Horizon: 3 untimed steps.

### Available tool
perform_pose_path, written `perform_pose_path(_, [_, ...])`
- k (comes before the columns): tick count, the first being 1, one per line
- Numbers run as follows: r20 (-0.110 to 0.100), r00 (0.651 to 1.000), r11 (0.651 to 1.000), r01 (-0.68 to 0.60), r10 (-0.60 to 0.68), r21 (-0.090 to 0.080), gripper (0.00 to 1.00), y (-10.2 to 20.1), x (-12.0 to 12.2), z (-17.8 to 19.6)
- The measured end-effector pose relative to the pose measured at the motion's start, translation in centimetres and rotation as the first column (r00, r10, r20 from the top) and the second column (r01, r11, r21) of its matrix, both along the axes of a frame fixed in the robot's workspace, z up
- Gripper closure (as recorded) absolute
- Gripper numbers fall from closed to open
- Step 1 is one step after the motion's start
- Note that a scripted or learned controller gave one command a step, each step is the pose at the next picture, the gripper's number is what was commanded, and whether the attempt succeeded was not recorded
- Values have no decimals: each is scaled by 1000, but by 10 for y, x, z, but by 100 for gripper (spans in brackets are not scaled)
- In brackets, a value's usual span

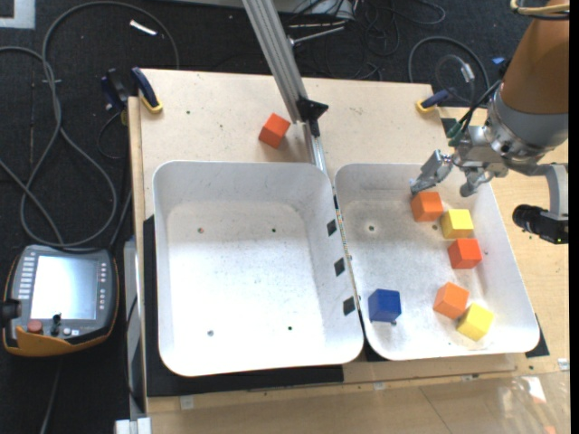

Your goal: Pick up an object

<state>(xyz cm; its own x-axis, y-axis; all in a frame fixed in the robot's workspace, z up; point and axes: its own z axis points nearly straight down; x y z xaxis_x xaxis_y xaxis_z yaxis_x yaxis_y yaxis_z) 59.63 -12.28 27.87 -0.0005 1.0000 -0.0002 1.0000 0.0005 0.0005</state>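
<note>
Metal fingers (432,175) stand spread on the gripper (450,177), one prong reaching left toward the bin floor and the other angled right, with nothing between them; the hand hovers at the back of the right bin (398,351), just above and beside an orange cube (426,205). That cube looks the likeliest target: it sits nearest the fingertips, close to the bin's far wall. It appears a small, rigid block, probably light foam or wood, with flat faces and squared edges, so it should neither crush nor sag under a pinch. Its faces look matt rather than glossy, so slipping seems a minor risk, though a light block can skate on the smooth white plastic if one finger arrives first. Best hold would be across two opposite flat sides, fingers square to them, not on the corners. A yellow cube (457,222) lies just beside it on the right, leaving little room for a finger on that flank. Farther along sit a red-orange cube (465,252), another orange block (450,299) touching a second yellow one (476,321), and a blue cube (384,305) apart near the divider. One more orange cube (273,130) rests on the bench (208,107) behind the left bin (181,351).
</note>
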Motion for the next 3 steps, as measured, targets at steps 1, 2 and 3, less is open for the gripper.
perform_pose_path(1, [-4, 1000, 1000, 3, -3, -2, 0, -59, 58, -132])
perform_pose_path(2, [21, 1000, 1000, -6, 6, -8, 0, -89, 45, -158])
perform_pose_path(3, [27, 1000, 1000, -7, 8, -9, 0, -96, 30, -164])
